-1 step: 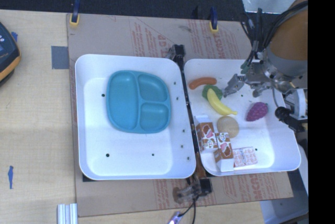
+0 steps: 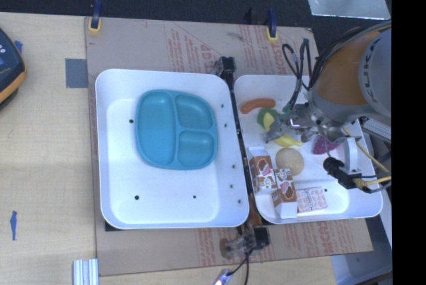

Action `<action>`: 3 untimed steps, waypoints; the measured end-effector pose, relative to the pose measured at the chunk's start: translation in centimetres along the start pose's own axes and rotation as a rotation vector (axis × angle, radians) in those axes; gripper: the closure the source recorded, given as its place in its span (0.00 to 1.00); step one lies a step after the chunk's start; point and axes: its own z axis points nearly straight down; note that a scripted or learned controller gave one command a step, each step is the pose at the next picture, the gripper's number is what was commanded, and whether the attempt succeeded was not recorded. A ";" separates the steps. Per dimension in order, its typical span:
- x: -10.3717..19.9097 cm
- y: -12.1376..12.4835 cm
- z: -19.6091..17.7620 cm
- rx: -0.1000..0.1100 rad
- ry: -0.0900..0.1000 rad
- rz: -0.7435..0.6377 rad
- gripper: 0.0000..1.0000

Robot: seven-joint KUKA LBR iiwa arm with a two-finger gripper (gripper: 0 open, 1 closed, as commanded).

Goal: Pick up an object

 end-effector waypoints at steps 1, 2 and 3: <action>-0.1 0.0 -1.1 0.000 -0.002 -0.002 1.00; -0.1 0.0 -1.1 0.000 -0.002 -0.001 0.00; 0.6 3.9 1.9 -0.003 -0.001 -0.002 0.00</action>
